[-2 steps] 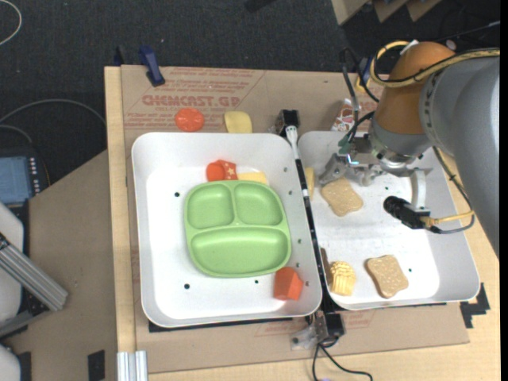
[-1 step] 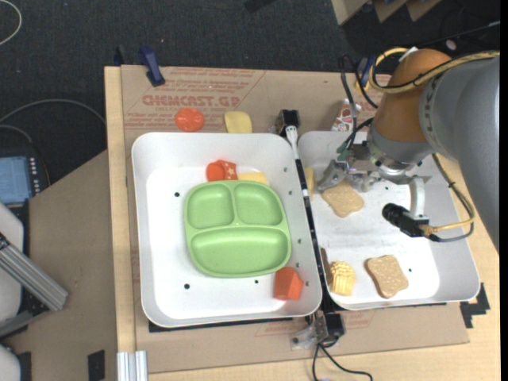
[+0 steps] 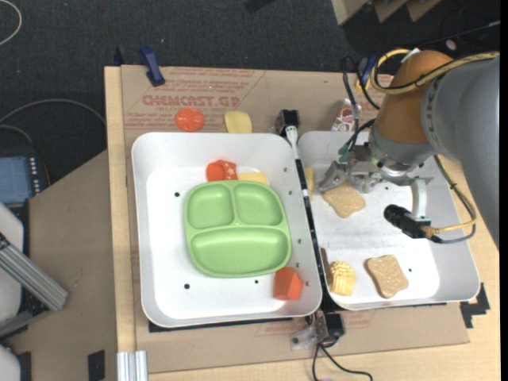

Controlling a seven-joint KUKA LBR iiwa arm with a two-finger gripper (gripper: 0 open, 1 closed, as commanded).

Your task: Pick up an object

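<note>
A: Left bin point(image 3: 151, 236)?
B: Green divided plate point(image 3: 236, 227) mid-frame, red block point(image 3: 221, 170) above it, orange block point(image 3: 288, 283) at its lower right.
A: Right bin point(image 3: 452, 280)?
B: Corn piece point(image 3: 342, 277) and toast point(image 3: 386, 275) low; bread slice point(image 3: 344, 202) upper-centre, jaws point(image 3: 355, 175) right over it.
A: Jaws gripping?
B: Can't tell how far apart or if holding anything. Looks like the approach step; next needs descent onto the slice, then close.

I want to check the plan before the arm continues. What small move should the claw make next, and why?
Probably a short, straight descent onto the tan bread-shaped piece in the right bin. The claw hangs at that piece's upper edge, and nothing shows between its fingers, so no object is picked up yet. The other tan slice and the yellow corn piece lie farther off, near the bin's front edge.
</note>
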